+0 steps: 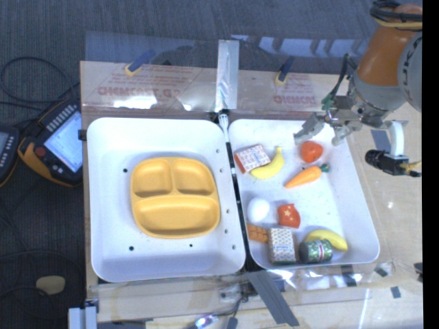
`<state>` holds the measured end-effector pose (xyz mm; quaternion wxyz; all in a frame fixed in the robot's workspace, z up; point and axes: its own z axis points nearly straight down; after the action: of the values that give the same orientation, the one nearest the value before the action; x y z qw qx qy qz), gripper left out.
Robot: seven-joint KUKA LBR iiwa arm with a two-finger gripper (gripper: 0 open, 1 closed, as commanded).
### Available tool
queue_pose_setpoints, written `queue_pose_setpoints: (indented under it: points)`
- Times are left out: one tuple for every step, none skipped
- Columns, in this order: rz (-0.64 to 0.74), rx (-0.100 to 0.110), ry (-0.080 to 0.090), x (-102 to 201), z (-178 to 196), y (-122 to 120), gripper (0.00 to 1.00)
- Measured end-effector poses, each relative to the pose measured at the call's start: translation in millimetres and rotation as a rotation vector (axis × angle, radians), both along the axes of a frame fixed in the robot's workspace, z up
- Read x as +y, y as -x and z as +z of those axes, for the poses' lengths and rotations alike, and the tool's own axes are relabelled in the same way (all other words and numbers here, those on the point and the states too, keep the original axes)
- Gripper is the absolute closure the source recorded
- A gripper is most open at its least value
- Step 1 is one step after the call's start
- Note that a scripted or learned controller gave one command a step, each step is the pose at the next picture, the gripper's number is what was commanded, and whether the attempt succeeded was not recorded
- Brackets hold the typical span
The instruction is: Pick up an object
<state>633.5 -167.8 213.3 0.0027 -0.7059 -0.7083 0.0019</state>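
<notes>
My gripper [322, 133] hangs over the far end of the right bin [360, 204], its fingers [306, 129] spread open with nothing between them. Just below it lies a red tomato [311, 151], and beside that an orange carrot [304, 176]. Further left sit a yellow banana [269, 166] and a small red-and-white box [252, 157]. Toward the near end lie a white egg [258, 210], a red strawberry-like piece [289, 215], a patterned box [282, 245], a green can [315, 251] and a second banana [328, 238].
The left bin [103, 204] holds a yellow divided plate [175, 196]. A raised divider [233, 184] separates the two bins. A handheld pendant [55, 142] with cables lies on the floor to the left. The arm's orange band [384, 53] stands at the upper right.
</notes>
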Motion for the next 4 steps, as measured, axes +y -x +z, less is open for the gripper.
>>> queue_pose_setpoints:
  points:
    - [0.000, 0.000, 0.000, 0.0, 0.0, 0.0, 0.00]
    - [0.046, 0.001, 0.004, -30.4, -69.9, -34.3, 0.00]
    - [0.116, 0.004, -0.013, -41.4, -120.4, -36.7, 0.00]
    - [0.069, -0.002, 0.000, -54.3, -64.9, 9.2, 0.00]
